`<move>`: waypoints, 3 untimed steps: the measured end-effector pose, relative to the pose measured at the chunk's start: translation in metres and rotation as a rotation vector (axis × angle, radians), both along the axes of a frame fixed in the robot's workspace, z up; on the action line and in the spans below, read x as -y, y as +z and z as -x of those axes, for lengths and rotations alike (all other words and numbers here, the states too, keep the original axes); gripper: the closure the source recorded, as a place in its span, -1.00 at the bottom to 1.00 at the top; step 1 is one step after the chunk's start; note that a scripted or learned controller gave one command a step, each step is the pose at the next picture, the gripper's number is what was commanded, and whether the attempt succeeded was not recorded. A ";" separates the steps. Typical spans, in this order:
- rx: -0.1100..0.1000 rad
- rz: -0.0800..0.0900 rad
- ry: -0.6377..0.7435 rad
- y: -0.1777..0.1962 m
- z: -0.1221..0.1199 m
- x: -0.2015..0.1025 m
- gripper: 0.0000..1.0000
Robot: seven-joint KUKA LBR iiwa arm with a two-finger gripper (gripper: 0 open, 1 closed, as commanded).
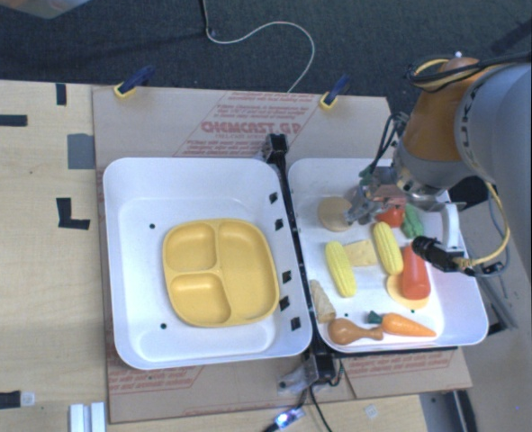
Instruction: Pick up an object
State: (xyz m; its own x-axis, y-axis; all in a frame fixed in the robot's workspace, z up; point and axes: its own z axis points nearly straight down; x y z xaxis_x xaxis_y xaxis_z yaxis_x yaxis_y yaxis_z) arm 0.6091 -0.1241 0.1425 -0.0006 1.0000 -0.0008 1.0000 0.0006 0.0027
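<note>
gripper (366, 202) low over the far part of the right bin (468, 327), at the end of the grey arm (504, 124) with its orange band (435, 120); state not readable from this angle, nothing seen caught in it. just beside it, toward the divider, a round tan piece (333, 213) on the bin floor. on its other side, a small red and green piece (399, 216), partly hidden by the wrist. nearer the middle of the bin, two yellow corn cobs — one (340, 268) toward the divider, the other (388, 247) close under the wrist — with a pale tan block (362, 254) between them. red pepper (414, 275) lying on a yellow piece (399, 290), just beside the second cob. along the near wall, an orange carrot (402, 325) and a brown drumstick (351, 333), almost end to end. left bin (126, 196) with a yellow divided plate (219, 271) lying flat in its middle. both bins on brown cardboard (238, 124) — clamped at the far edge with blue and yellow clips (135, 81).
</note>
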 end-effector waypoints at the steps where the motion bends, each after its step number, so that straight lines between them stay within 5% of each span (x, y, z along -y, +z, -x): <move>1: 0.000 0.000 0.000 0.043 0.002 0.001 1.00; 2: 0.001 0.000 0.001 0.085 0.001 0.001 1.00; 3: -0.005 -0.002 0.004 0.085 0.020 -0.048 1.00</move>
State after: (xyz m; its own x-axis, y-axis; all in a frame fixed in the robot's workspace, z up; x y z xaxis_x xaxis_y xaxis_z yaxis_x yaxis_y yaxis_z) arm 0.5886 -0.0759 0.2275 -0.0048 1.0000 0.0010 1.0000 0.0048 -0.0021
